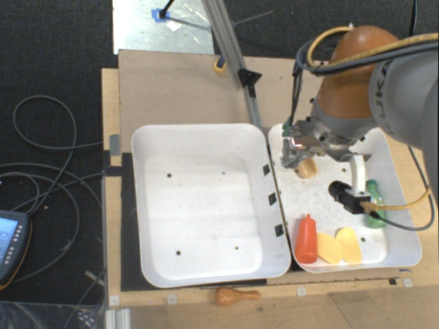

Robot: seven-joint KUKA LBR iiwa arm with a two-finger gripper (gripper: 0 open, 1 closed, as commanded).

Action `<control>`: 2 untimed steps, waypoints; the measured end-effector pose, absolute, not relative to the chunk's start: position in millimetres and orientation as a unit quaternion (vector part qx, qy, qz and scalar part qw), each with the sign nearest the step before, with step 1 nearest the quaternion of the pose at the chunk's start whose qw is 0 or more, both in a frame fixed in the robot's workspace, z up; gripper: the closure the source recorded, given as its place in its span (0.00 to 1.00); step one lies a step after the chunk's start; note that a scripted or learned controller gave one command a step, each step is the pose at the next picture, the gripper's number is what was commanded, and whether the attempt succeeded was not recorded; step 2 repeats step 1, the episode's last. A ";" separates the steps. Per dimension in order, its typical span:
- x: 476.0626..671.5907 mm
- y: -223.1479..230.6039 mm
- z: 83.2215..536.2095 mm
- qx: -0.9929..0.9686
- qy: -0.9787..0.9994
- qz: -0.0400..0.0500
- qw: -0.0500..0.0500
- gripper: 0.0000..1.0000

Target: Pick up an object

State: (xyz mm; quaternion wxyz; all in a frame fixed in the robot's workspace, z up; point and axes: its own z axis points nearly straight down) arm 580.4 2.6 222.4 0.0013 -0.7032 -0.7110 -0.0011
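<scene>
Over the right bin (405, 252) I see the end effector (296, 157) above a tan object (306, 168) (grip state indeterminate), positioned for a pick.

Bench (185, 91) with two bins (199, 204)

This was a robotics lab or test cell — not a home or shop. A grey industrial arm (405, 81) with an orange band reached in from the right of the frame over two white bins (199, 137) on a plywood bench (171, 88). Loose black cables (48, 177) trailed over dark carpet at left, beside a handheld control pendant (10, 242) — lower left corner.
</scene>
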 end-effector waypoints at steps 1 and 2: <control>550.6 58.0 221.4 -0.703 -0.711 0.000 0.002 1.00; 550.6 58.0 221.4 -0.703 -0.711 0.000 0.002 1.00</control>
